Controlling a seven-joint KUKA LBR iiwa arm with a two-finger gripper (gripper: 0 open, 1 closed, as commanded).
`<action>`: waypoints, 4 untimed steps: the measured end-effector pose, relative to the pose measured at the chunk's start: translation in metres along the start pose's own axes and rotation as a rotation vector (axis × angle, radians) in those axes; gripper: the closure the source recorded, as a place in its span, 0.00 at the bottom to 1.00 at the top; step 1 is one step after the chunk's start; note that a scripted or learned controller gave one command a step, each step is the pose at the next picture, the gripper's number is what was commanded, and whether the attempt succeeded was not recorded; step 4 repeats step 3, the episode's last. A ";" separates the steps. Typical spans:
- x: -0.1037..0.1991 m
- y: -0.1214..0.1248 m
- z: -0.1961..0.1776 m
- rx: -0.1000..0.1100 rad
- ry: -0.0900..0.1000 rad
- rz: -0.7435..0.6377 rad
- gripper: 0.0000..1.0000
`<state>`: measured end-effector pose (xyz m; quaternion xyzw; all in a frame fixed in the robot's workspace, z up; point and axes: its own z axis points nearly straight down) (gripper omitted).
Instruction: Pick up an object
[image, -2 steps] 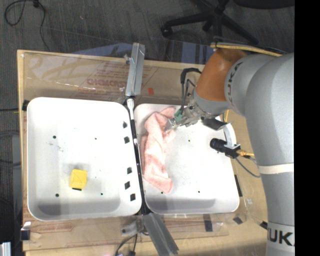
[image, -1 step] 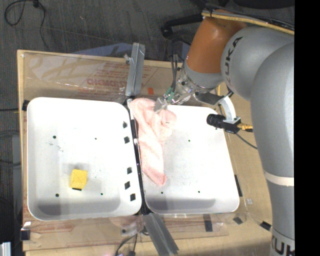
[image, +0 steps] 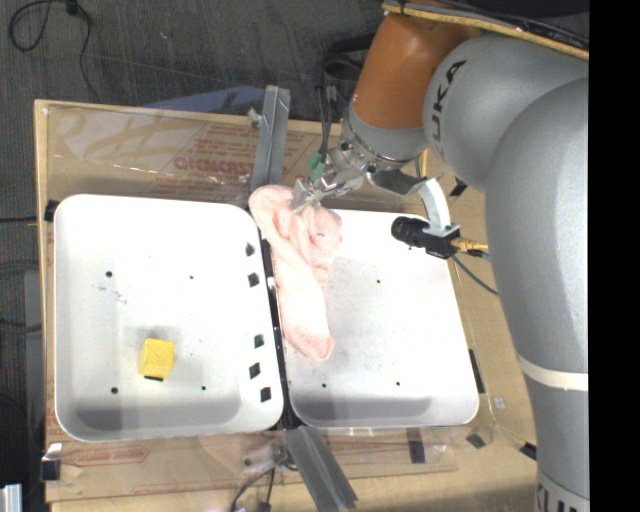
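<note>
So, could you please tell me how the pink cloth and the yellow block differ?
The pink cloth is long, soft and crumpled; the yellow block is small and boxy. The cloth hangs from the gripper along the right bin's left edge; the block rests flat in the left bin.

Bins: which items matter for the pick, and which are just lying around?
In play:
- pink cloth, far-left of right bin, top edge at the hand
- hand

Lying about:
- yellow block in left bin
</note>
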<state>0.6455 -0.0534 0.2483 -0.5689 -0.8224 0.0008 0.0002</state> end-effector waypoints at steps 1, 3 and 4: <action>0.018 -0.013 0.057 0.002 0.002 -0.225 1.00; 0.023 -0.010 -0.082 0.000 -0.001 -0.285 1.00; 0.023 -0.010 -0.082 0.000 -0.001 -0.285 1.00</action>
